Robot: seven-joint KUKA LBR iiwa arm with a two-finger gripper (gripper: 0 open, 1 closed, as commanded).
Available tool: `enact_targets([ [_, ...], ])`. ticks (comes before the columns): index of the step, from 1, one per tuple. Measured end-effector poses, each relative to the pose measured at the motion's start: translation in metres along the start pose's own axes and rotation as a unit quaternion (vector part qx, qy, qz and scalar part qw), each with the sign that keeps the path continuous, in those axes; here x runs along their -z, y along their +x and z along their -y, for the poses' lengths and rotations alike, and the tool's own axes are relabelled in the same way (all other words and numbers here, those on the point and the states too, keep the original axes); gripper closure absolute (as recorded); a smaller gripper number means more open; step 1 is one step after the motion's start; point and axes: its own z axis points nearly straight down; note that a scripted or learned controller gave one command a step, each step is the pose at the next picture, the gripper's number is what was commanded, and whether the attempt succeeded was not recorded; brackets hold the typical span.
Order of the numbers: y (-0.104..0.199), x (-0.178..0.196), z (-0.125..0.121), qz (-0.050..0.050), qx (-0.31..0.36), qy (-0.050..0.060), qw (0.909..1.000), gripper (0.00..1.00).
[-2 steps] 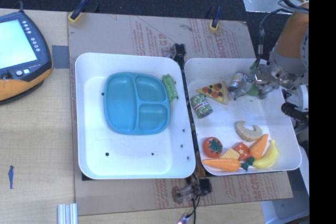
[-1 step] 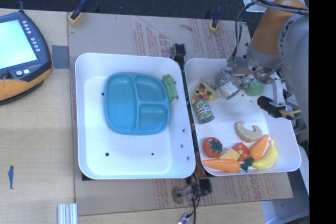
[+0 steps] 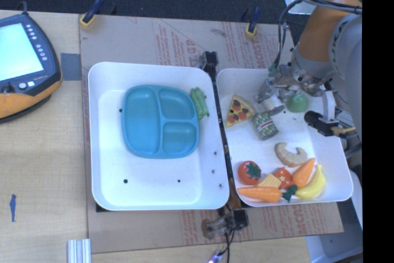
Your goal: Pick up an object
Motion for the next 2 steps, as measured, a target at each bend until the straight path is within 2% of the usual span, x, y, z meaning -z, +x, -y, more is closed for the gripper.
enact_targets([
  [1,-0.034,0.124,0.041,0.001,-0.003,-0.003,1.0000,1.00],
  [2,0.065,0.112,0.102,0.000,-0.002,-0.001,1.0000,1.00],
])
